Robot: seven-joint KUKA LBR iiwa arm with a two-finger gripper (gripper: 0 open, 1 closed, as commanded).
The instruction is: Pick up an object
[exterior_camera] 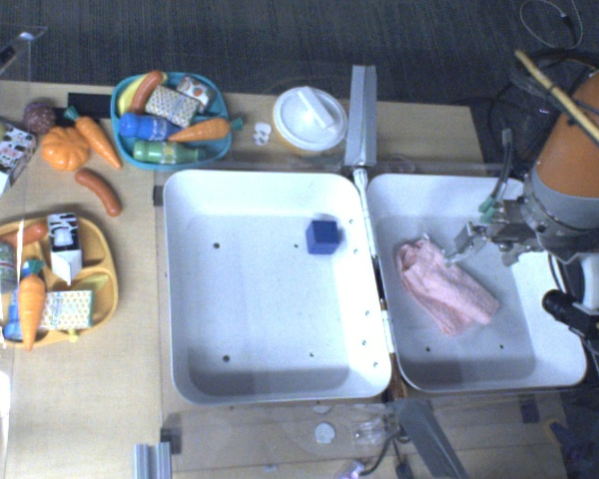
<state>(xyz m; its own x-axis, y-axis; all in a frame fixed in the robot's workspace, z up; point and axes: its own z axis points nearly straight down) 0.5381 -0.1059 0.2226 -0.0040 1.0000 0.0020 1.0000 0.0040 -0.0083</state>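
My gripper hovers in the right bin, just beside the pink cloth. I cannot tell its state. A blue block sits in the left bin.

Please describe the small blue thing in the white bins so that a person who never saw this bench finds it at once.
Look at the left bin of the two white bins. Near its upper right corner, close to the wall shared with the right bin, sits a small blue block. The right bin's pink cloth is soft and crumpled; the block is dark and square.
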